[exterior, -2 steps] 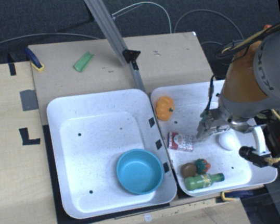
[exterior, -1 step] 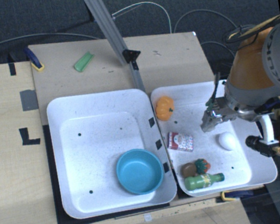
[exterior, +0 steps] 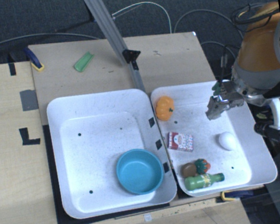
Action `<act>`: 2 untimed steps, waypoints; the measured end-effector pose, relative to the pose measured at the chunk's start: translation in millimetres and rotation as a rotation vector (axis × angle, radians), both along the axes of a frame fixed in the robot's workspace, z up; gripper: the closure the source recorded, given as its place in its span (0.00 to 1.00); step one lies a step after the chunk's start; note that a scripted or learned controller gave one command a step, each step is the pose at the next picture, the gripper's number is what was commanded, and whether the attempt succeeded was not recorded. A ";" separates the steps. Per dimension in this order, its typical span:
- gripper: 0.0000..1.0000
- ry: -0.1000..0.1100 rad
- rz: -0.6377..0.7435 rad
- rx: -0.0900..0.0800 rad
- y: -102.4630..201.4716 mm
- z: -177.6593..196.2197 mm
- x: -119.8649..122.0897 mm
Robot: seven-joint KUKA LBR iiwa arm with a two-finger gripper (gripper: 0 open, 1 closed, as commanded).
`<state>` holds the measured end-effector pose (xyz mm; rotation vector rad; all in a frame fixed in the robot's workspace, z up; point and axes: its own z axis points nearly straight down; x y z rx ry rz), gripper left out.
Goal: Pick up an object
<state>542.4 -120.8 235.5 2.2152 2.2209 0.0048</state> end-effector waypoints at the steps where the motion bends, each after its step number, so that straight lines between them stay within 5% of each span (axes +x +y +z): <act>1: 1.00 0.005 -0.001 0.001 0.4 17.0 0.5; 2: 1.00 0.007 0.004 0.002 50.9 16.5 14.3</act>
